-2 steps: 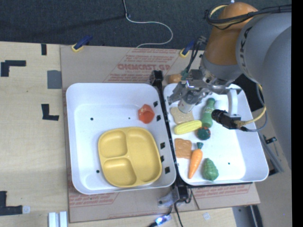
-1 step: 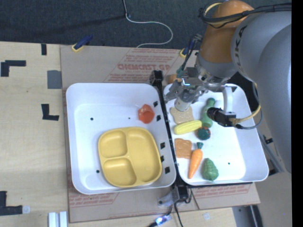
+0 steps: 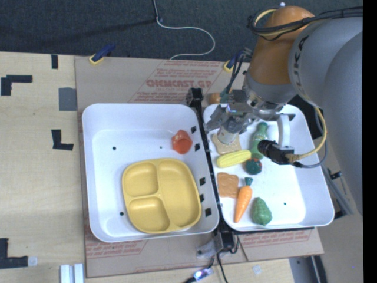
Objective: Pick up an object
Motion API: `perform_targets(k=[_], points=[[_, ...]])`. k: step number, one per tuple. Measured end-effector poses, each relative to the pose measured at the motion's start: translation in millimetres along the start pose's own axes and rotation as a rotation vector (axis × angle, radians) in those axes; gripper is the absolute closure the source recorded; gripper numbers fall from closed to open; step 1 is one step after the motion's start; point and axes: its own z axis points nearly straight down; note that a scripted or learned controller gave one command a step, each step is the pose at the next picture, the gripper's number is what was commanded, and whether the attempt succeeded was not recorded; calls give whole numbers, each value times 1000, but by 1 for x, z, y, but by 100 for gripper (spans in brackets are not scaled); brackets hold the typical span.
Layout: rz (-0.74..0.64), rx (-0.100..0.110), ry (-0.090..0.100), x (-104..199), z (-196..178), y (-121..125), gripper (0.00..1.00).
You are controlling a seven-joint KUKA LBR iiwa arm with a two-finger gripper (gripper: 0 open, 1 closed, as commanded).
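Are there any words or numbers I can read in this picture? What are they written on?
Red printed words on the brown cardboard sheet under the white bins: upside down and too blurred to read for sure.
More faint red print on the cardboard's front edge, below the bins: too small to read.
Nothing readable on the toy food, yellow plate or arm.

In the right bin I see toy food. A yellow corn lies flat on its side. Below it sit an orange bread slice, a carrot pointing down, and a green bumpy veggie. A small red toy lies in the left bin, by the yellow plate.
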Motion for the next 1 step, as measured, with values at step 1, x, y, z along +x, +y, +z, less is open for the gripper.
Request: perform_targets(k=[1], points=[[-1, -2, 0, -11, -1, 11, 100]])
